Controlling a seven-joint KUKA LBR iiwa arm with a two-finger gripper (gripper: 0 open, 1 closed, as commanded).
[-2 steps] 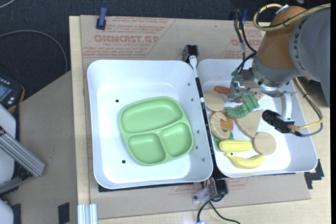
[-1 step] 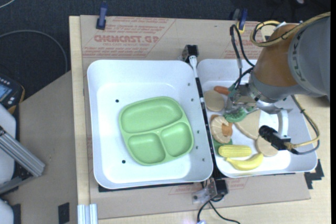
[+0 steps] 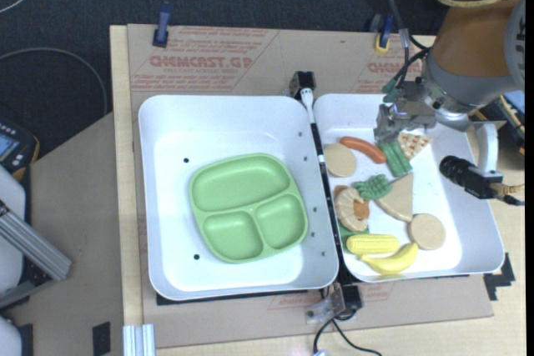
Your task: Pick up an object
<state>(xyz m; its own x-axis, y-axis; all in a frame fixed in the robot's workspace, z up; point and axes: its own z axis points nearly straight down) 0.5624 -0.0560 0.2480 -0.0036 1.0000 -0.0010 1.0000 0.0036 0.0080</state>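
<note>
Can't name the pale ridged piece [image 3: 415, 144]: half covered by the gripper [image 3: 390, 132]. Same with the dark green strip [image 3: 400, 162] just below, upper end tucked under the gripper body. Too blurred to identify the brown lump [image 3: 352, 209] touching the green leafy piece [image 3: 372, 186]. Cropped at top and right edges: arm [image 3: 480, 21]. Hidden under it: far corner of the right bin [image 3: 467, 217]. Cropped at left edge: dark device [image 3: 12, 147]. Partly covered on the right by the arm: red print on the board [image 3: 200, 42].

Green three-compartment tray [image 3: 246, 206] in left bin [image 3: 167, 129]; blue clamp [image 3: 162, 25], perhaps, at board [image 3: 209, 54] edge.
</note>
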